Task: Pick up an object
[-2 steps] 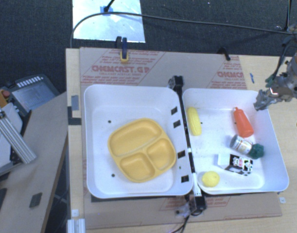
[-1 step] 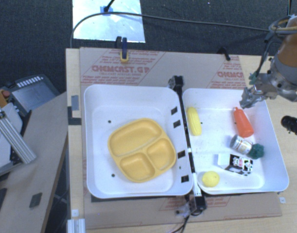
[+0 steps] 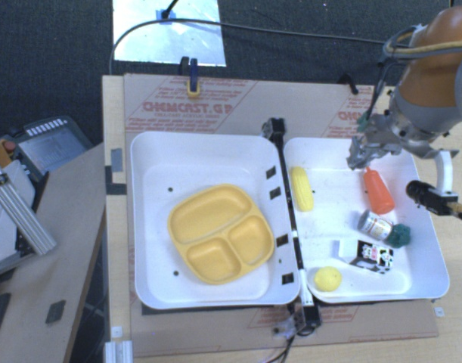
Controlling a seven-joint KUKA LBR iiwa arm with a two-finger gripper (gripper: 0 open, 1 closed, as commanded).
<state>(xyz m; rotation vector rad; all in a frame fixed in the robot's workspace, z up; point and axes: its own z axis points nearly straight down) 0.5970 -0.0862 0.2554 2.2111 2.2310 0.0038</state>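
Right bin [image 3: 426, 274]: orange bottle [image 3: 379, 191] near far edge, gripper [image 3: 361, 157] hovering just beyond its top, presumably lining up a pick; finger state cannot be told

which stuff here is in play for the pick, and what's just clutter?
In play, right bin:
gripper, above the bin's far end
orange bottle
yellow corn cob
yellow lemon
small jar
dark green item
black-and-white box

Just lying about:
yellow divided tray in the left bin
yellow clamp on the board's far edge
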